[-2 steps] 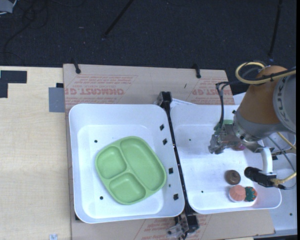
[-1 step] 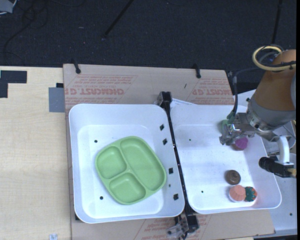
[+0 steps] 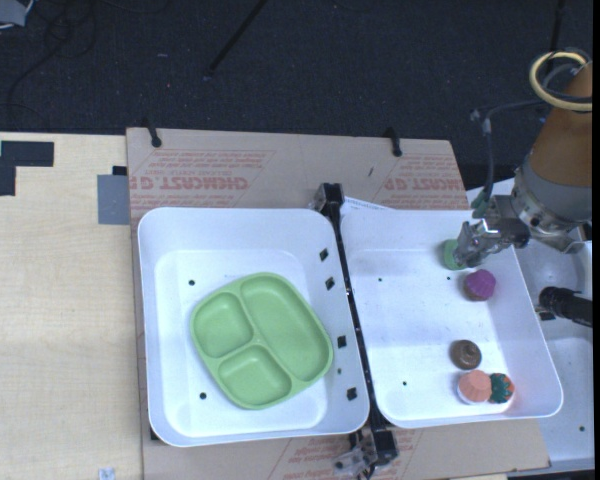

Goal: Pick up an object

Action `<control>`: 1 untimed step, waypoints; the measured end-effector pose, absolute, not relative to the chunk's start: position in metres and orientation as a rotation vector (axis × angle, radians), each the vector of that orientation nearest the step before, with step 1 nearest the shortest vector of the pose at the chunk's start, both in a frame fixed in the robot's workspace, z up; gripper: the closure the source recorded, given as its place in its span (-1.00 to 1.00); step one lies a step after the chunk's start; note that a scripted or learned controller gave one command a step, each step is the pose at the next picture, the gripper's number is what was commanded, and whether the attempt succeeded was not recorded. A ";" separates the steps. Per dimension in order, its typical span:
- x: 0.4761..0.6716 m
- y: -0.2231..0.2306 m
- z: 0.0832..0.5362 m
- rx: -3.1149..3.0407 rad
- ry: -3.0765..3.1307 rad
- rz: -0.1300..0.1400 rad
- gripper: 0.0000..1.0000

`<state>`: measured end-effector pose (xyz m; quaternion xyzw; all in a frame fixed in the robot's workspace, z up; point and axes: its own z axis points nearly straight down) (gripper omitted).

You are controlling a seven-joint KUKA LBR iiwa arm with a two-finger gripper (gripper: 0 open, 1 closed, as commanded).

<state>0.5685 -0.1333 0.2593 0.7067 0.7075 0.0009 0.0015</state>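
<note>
One mirrored "CHEMCRZT" cardboard print point(image 3: 195, 182)

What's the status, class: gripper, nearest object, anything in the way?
Gripper low over right bin, at green object; grasp unconfirmed. Purple ball close beside it.

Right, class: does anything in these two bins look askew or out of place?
Only mildly. The green divided plate lies turned at an angle to the left bin's walls, not squared up. In the right bin, the small objects cluster along its right side beside the gripper. Nothing looks spilled or damaged.
</note>
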 end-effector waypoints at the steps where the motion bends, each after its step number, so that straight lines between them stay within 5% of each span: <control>1: 0.579 -0.082 0.263 2.218 2.228 0.000 1.00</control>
